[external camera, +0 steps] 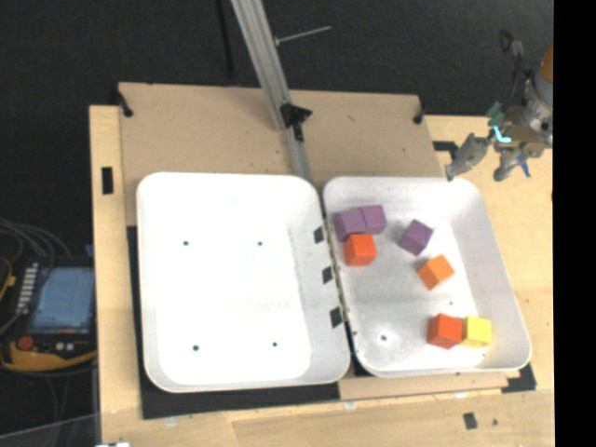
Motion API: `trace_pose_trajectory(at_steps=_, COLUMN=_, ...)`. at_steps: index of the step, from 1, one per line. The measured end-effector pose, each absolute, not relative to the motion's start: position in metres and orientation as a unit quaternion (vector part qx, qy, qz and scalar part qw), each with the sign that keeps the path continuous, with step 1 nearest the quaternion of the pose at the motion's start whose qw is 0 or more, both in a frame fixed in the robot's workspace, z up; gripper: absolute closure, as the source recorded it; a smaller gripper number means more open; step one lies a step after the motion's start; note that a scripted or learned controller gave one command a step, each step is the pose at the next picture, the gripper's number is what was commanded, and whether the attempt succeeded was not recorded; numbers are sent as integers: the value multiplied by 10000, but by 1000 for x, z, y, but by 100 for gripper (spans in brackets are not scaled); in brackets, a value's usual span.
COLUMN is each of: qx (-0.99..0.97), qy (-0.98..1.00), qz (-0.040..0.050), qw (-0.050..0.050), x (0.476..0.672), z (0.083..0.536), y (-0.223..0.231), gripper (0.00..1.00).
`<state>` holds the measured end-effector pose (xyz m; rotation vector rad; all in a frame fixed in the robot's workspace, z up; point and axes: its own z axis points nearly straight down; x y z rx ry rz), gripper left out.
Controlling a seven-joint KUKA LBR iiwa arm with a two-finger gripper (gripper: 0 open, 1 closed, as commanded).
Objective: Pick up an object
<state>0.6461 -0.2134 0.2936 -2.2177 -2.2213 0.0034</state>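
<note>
Right bin (484, 212) holds all the pickable blocks: two purple cubes (359, 220) touching side by side near the bin's far-left corner, an orange cube (360, 249) just in front of them and touching, a single purple cube (415, 236) tilted near the middle, an orange cube (435, 271) just near-right of that, rotated diamond-wise, then an orange cube (446, 330) and a yellow cube (478, 331) touching each other at the near-right corner. Gripper (488, 161) hangs outside the bin, just past its far-right corner, over the bench (447, 128); two grey fingers (463, 157) point down and sit well apart, so the tool is wide and nothing is between them. No block is touching it. Left bin (228, 277) is white with four small dark dots on its floor. Three black clips (328, 275) run along the seam between the bins. A slanted metal rail (265, 54) comes in from the far side and ends at the seam. A handheld pendant (56, 310) with a blue screen lies at far left, cables beside it
</note>
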Motion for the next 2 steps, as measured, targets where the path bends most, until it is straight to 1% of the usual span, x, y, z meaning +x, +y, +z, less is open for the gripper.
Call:
trace_pose_trajectory(at_steps=1, qx=-7056, qy=-7086, qz=13, qw=-11, x=646, z=297, y=-214, gripper=0)
trace_pose_trajectory(at_steps=2, qx=-7063, qy=-7079, qz=18, qw=3, x=647, z=255, y=-214, gripper=0)
